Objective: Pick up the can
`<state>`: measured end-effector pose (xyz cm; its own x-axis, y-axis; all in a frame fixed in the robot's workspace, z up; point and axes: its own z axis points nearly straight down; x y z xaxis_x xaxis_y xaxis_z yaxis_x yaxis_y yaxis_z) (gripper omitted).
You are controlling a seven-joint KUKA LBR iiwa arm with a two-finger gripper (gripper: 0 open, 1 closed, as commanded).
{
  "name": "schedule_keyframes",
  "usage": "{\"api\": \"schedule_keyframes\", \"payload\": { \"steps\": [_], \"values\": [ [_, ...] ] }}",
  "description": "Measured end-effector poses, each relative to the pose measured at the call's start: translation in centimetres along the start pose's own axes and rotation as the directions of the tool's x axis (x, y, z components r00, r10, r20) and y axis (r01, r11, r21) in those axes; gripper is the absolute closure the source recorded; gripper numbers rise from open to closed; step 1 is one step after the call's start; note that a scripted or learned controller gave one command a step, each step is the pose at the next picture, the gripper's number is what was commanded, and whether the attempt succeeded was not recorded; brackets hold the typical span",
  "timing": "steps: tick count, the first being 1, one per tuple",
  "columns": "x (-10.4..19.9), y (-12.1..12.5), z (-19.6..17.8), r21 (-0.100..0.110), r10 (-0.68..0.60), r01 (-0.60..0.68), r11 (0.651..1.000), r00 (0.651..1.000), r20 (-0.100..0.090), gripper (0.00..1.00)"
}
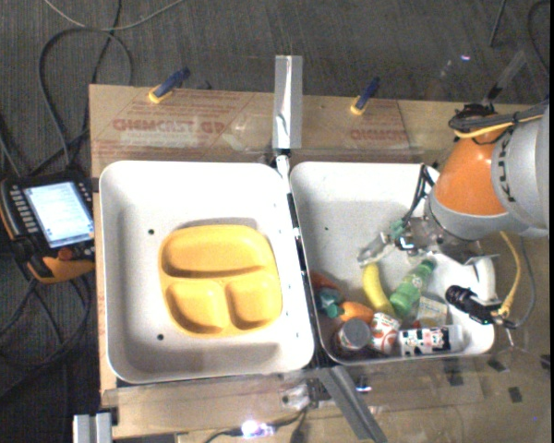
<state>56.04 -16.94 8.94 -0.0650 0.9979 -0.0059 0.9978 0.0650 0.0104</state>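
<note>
White plastic walls frame the right bin (pixel 351 187), and the can (pixel 355 336) sits at its near edge, low in the frame a little right of centre, just inside the front wall. It appears to lie tipped, its dark round end turned toward the camera and its red and white body running off to the right, so its long axis seems to follow the front wall. A white carton with dark print (pixel 429 340) lies just beside it on the right. Farther in come an orange carrot-like piece (pixel 355 310), a banana (pixel 376 287) and a green bottle (pixel 410 289). Beyond those, toward the right middle of the frame, the hand (pixel 399 238) hangs over the clutter under the orange band; whether its fingers are apart or together I cannot tell. From the hand, the can lies down and slightly left in the frame, with the banana and bottle between. Judging from that, the reach must clear both and close across the can's short width.
</note>
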Motion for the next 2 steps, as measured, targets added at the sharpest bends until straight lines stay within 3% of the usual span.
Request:
{"api": "schedule_keyframes", "payload": {
  "steps": [1,2],
  "values": [
    [0.2,7.6,-1.2,0.011,-0.028,0.028,1.000,1.000,-0.004,0.00],
    [3.5,-1.8,0.0,0.004,0.065,-0.065,0.998,0.998,-0.003,0.00]
  ]
}}
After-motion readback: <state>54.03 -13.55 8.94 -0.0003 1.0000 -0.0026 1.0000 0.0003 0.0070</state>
